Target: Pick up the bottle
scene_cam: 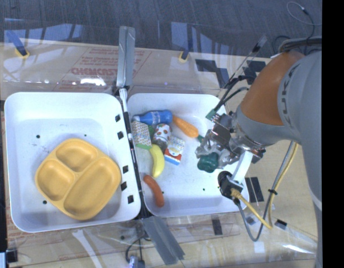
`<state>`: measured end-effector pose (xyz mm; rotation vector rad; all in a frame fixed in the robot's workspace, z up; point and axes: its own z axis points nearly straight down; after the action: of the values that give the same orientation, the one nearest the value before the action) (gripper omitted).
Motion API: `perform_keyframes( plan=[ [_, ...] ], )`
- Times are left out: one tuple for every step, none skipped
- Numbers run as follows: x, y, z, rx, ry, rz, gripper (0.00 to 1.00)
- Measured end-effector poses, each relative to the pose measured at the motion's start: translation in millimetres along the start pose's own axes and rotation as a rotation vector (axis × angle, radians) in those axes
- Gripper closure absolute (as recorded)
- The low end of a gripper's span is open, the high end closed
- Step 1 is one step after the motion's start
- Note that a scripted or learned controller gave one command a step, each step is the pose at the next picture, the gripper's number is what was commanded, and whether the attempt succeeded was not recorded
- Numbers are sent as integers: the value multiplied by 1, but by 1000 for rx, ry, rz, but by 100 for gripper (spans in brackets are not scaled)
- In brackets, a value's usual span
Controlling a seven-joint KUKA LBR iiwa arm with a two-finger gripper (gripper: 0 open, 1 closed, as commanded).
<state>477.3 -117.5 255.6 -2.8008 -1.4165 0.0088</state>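
At the near edge of the right bin [183, 210] a reddish sausage [153, 190] is seen, lying slantwise close to the bin's left wall. In the left bin [21, 149] a yellow divided plate [77, 177] is laid, near the middle and towards the near side. Further in, a yellow banana [157, 161] is found in the right bin, just beyond the sausage and apart from it.

To the right of the banana, the tool [207, 156] is held low over the right side of the right bin, reached in from the right by the grey arm [283, 99] with its orange band. A dark teal object [206, 163] is seen right at the tool's tip; whether it is gripped, and whether the tool is wide or narrow, cannot be told.

Just beside the banana's far end a small white and red carton [174, 150] is placed. Left of it, by the bin's left wall, a checkered packet [141, 134] is seen, with a small dark, labelled item [161, 132] between the two. An orange carrot [187, 128] lies a little further in and to the right.

The blue bottle [155, 118] is found on its side at the far left of the right bin, just beyond the packet, well apart from the tool and untouched by it. Beyond both bins, the worktop [77, 66] is covered by a clear sheet.
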Motion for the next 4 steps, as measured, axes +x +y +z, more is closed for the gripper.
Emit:
perform_keyframes(
  plan=[
    [54,-31,-24,-1,1,-78,100],
    [141,-61,-13,2,-2,260,100],
    [157,-110,-31,-1,-1,496,100],
    [130,-85,24,2,-3,511,100]
  ],
)
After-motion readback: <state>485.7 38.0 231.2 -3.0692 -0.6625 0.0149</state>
